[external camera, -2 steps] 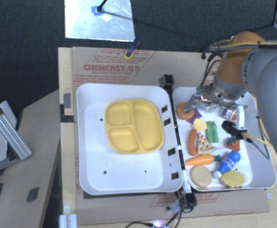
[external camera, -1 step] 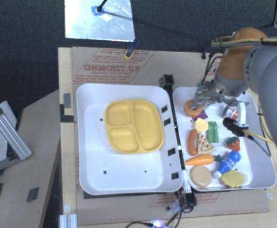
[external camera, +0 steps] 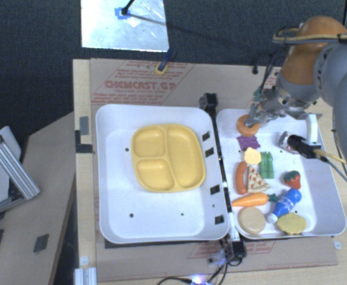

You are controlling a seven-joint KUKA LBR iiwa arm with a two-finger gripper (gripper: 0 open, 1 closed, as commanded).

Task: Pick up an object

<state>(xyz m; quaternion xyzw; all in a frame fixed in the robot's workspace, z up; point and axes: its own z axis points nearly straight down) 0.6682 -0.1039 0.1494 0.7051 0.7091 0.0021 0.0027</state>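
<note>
I am watching the gripper (external camera: 258,116) hanging over the far left corner of the right bin (external camera: 334,209), right at an orange doughnut-shaped toy (external camera: 245,125) that is lying there; the tips are sitting at the toy's upper right side, but I am not seeing the toy between them, and I cannot tell how the jaws are standing. Just nearer than the doughnut, a purple piece (external camera: 248,142) is lying, then a yellow piece (external camera: 252,156) beside a green one (external camera: 266,164). A sausage (external camera: 240,177) and a pizza slice (external camera: 256,180) are lying side by side by the bin's left wall, with a carrot (external camera: 251,200) across below them. A strawberry (external camera: 291,179), a blue bottle (external camera: 286,202), a tan round (external camera: 251,220) and a yellow toy (external camera: 292,223) are filling the near end. In the left bin (external camera: 111,218), a yellow divided plate (external camera: 167,158) is resting around the middle.
</note>
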